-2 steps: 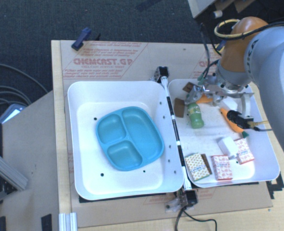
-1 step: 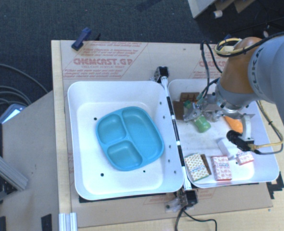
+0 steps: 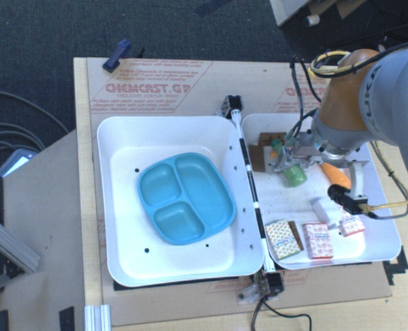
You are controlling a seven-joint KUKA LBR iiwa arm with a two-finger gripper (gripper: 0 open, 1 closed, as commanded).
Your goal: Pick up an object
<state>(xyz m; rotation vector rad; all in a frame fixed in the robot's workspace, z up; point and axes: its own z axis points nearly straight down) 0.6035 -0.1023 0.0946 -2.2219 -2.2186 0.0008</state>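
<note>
Right of centre, the tool (image 3: 291, 158) hangs low over the right bin (image 3: 390, 243), just above a green object (image 3: 295, 176); I cannot tell its state. It looks mid-reach; next comes closing and lifting.

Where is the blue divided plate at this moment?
The blue divided plate lies in the left bin, near its middle, across the divider from the small packets in the right bin.
</note>
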